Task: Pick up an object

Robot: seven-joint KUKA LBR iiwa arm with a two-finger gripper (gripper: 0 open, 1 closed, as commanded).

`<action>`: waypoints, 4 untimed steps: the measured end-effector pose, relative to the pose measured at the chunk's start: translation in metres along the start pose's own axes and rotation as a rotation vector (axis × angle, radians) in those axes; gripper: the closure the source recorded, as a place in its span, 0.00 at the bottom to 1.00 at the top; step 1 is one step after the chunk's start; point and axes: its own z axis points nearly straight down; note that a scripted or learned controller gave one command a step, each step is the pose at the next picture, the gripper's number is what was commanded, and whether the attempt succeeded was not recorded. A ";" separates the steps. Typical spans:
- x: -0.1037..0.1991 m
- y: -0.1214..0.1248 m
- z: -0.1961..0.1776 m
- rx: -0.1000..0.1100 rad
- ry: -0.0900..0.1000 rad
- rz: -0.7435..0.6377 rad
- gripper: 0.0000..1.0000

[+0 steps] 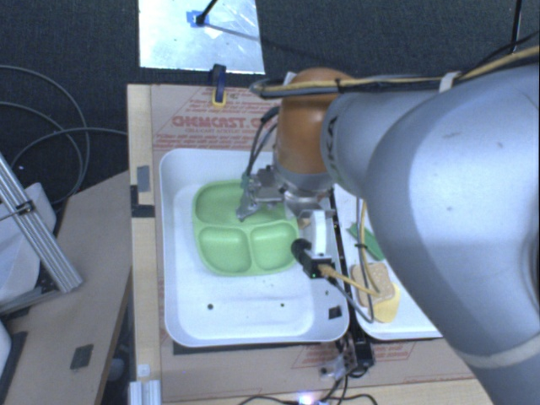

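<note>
A light green divided plate lies in the left white bin, toward its back. My gripper hangs over the plate's back right compartment, close to or touching the plate's surface. The grey arm with its orange band reaches in from the right and hides the bin's back right corner. I see nothing held in the gripper.
The right bin holds a yellow and tan object near its front left and a green piece behind it; the arm covers most of that bin. The front of the left bin is bare white floor.
</note>
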 end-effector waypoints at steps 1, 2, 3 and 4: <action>0.077 -0.050 -0.136 -0.012 0.008 -0.009 0.00; 0.100 -0.002 0.018 -0.008 0.003 0.002 0.00; 0.108 -0.005 0.012 0.000 0.018 -0.003 1.00; 0.104 -0.110 0.023 -0.037 0.009 0.002 1.00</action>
